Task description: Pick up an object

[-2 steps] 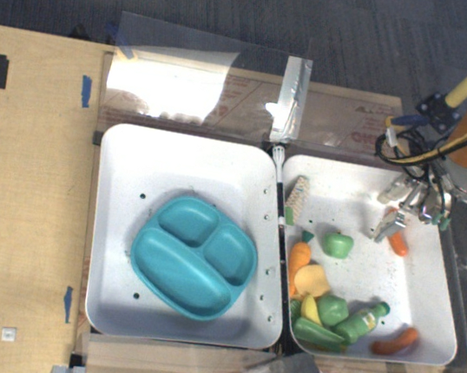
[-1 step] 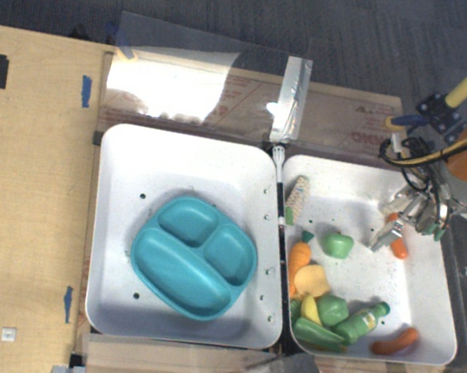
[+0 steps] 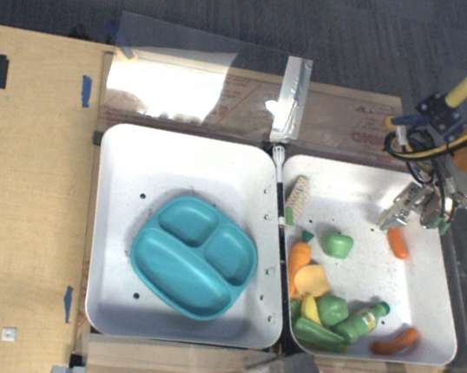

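Hovering: two-finger metal gripper (image 3: 398, 214), fingers look spread, nothing between them | small orange carrot-shaped toy (image 3: 398, 243) just below fingertips, near right bin (image 3: 446, 285) right wall, long axis roughly along that wall

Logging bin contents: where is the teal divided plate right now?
The teal divided plate lies in the left bin, near its middle, across the divider from the toy food in the right bin.

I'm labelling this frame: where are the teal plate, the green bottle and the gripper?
teal plate (image 3: 194, 257): camera view, on the ridge between its compartments.
green bottle (image 3: 360, 322): camera view, mid-body.
gripper (image 3: 406, 214): camera view, between its fingertips.
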Available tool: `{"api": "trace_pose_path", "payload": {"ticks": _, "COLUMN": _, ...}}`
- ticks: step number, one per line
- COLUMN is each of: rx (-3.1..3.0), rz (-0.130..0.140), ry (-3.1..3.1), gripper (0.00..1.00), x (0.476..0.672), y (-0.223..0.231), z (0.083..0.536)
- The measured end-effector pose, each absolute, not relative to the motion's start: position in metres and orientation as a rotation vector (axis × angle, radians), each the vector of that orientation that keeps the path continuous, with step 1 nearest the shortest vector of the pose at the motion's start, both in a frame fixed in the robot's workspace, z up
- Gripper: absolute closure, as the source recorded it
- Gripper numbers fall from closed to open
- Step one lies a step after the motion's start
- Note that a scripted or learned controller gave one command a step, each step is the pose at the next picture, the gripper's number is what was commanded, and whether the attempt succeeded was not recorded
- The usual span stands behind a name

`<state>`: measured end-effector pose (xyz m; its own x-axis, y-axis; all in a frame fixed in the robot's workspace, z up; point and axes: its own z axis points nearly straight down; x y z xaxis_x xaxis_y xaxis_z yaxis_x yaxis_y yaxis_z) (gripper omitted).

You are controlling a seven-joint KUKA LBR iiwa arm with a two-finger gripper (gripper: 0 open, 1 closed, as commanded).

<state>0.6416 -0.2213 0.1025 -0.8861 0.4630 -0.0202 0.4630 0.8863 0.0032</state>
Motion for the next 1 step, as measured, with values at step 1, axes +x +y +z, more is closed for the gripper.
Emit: {"api": "trace_pose_path", "payload": {"ticks": 1, "rx": 0.744, "rz": -0.003, "ry": 3.033, "gripper": 0.00, "x": 0.6412, "y": -0.2209, "z": 0.1013}}
